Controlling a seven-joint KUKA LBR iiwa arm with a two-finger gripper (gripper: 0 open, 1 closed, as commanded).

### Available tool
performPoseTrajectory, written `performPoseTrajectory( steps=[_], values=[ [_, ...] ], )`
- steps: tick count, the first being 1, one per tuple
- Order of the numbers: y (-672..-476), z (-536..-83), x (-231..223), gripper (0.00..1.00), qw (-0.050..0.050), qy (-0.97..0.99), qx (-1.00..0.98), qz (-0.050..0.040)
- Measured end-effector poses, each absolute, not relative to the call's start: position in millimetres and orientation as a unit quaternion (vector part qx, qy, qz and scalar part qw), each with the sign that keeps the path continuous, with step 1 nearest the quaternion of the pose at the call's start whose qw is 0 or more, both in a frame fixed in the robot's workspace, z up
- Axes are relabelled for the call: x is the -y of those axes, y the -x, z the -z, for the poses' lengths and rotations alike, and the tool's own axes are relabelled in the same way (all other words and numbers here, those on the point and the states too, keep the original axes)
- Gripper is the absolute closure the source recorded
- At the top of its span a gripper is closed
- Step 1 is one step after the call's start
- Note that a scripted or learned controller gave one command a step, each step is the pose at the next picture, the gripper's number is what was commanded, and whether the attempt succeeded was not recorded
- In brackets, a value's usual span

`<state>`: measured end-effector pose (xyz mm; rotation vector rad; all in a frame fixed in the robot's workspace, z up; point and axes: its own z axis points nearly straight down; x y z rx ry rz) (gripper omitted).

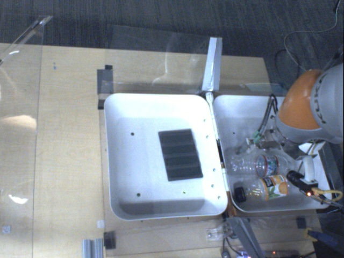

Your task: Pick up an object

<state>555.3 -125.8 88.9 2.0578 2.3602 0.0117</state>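
A black ribbed rectangular pad [180, 155] lies flat in the middle of the left bin [121, 144]. In the right bin [236, 117] a clear plastic bottle with a blue label [253, 164] lies on its side. In front of it lies a second clear bottle [264, 188] with an orange and yellow label and a black cap, near the bin's front wall. My gripper [260, 141] reaches down into the right bin from the right, just above and behind the blue-labelled bottle. The arm's orange band [300, 107] hangs over the bin's right side.
A metal divider post [212, 66] stands behind the seam between the bins. Clear sheeting covers the wooden bench [59, 144] at the left. Cables trail at the far right edge.
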Motion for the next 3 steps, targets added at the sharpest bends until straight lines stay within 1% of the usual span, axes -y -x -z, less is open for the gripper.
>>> performPoseTrajectory(
  steps=[1, 2, 3],
  values=[
    [-490.6, -90, 160, 0.00, 0.006, -0.650, -0.760, -0.0030],
    [-491.5, -89, 188, 0.00, 0.006, -0.681, -0.732, -0.0039],
    [-494.7, -102, 188, 1.00, 0.010, -0.679, -0.734, -0.0061]
  ],
)
